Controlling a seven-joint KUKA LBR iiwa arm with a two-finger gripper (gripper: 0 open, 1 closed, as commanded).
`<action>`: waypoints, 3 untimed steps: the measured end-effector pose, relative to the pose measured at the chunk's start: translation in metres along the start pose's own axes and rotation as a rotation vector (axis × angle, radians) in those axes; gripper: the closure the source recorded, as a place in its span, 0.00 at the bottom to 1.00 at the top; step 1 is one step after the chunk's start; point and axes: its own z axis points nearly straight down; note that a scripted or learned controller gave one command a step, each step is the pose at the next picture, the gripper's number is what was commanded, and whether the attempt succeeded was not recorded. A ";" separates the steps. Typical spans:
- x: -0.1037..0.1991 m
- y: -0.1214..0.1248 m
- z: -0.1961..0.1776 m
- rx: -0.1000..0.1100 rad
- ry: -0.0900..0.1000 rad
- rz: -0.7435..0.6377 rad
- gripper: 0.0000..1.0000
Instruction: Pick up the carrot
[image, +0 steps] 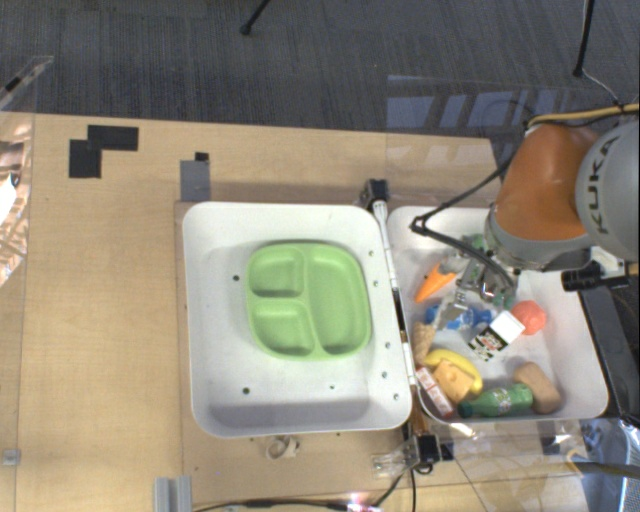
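Carrot is lying in the right bin, at nine o'clock of the tool, not yet lifted. Whether the tool is gaping or closed I cannot tell; the grasp is seemingly still pending.

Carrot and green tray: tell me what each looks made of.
The carrot looks like moulded plastic, a toy rather than a real one: even bright orange, smooth surface, though it is small in the view. The green tray looks like matte plastic: uniform lime colour, soft rounded compartment edges, no sharp glare.
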 end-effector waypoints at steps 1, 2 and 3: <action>-0.031 0.006 0.040 -0.003 -0.008 0.173 0.00; -0.026 -0.006 0.041 -0.003 -0.003 0.608 0.00; -0.029 -0.003 0.027 -0.009 -0.014 0.599 1.00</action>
